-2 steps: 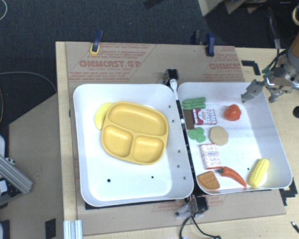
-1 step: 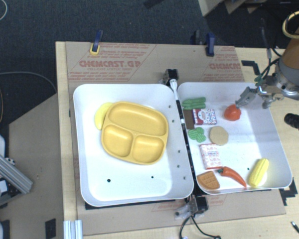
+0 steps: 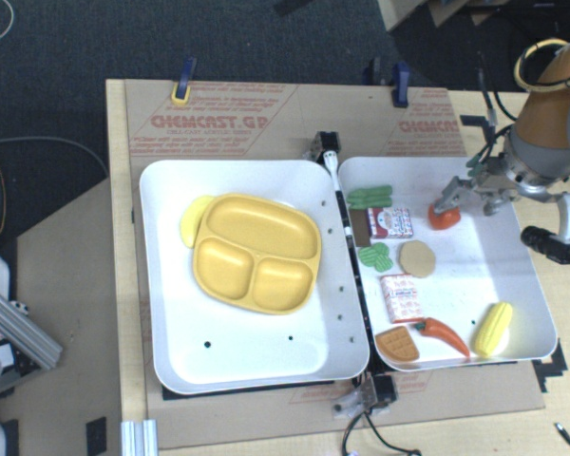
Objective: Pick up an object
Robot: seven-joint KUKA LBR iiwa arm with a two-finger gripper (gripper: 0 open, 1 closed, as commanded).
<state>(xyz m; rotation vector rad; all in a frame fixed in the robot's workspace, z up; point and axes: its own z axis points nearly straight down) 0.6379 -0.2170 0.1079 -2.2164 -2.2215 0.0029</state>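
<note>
Hangs at the far right of the right bin point(image 3: 509, 272): gripper point(image 3: 452, 203), grey, under the arm point(image 3: 543, 126) with its orange band. Open or closed, cannot tell; the tip is too small and blurred from this angle.

Directly at the tip, touching or just under it on the near side: red piece point(image 3: 444, 219). Roundish, slightly wider than tall, so no clear long axis and no pointing end to read. Whether gripped or merely beneath, cannot tell.

Left of the tip, near: red-and-white packet point(image 3: 391, 222), then a brown bar point(image 3: 360, 226) standing lengthwise along the bin's left wall. Left and slightly beyond: green piece point(image 3: 370, 197), long axis running left to right.

Nearer the camera than the tip and a little left: round tan disc point(image 3: 418, 259), with a small green lump point(image 3: 374, 256) just beside it. Further toward the camera: second packet point(image 3: 401, 298), slightly tilted.

Well apart from the tip, along the near edge: orange pepper point(image 3: 444, 335), long axis slanting, narrow end pointing toward the near right; yellow corn point(image 3: 494, 328) just beside that end, long axis slanting up to the right; brown biscuit point(image 3: 397, 345) at the near left corner.

Far left of the tip, in the left bin point(image 3: 163, 283): yellow divided plate point(image 3: 256, 253), lying flat.
</note>
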